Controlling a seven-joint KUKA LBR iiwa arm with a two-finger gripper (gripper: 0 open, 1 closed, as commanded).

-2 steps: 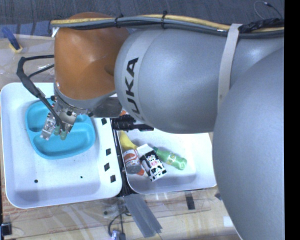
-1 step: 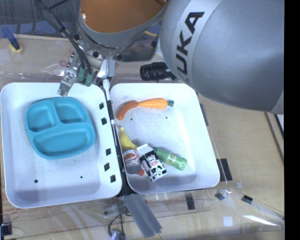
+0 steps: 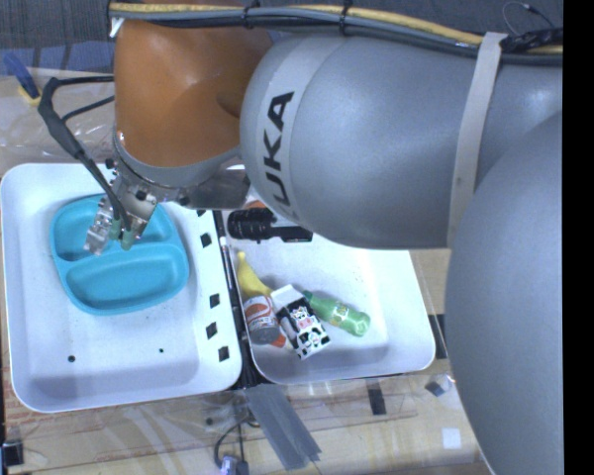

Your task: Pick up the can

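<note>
The can [image 3: 261, 321], with a red, white and brown label, lies in the right bin [image 3: 401, 349] against its left wall. A yellow banana-shaped item [image 3: 249, 273] lies just behind it and a black-and-white patterned box [image 3: 305, 327] touches its right side. My gripper [image 3: 115, 232] hangs over the left bin [image 3: 109, 374], above the back compartment of a blue divided tray [image 3: 129, 275]. It is far to the left of the can. Its fingers stand slightly apart with nothing between them.
A green bottle [image 3: 342, 315] lies to the right of the patterned box. The bulky grey arm with its orange band covers the back of both bins. The divider between the bins carries black markers [image 3: 214, 315].
</note>
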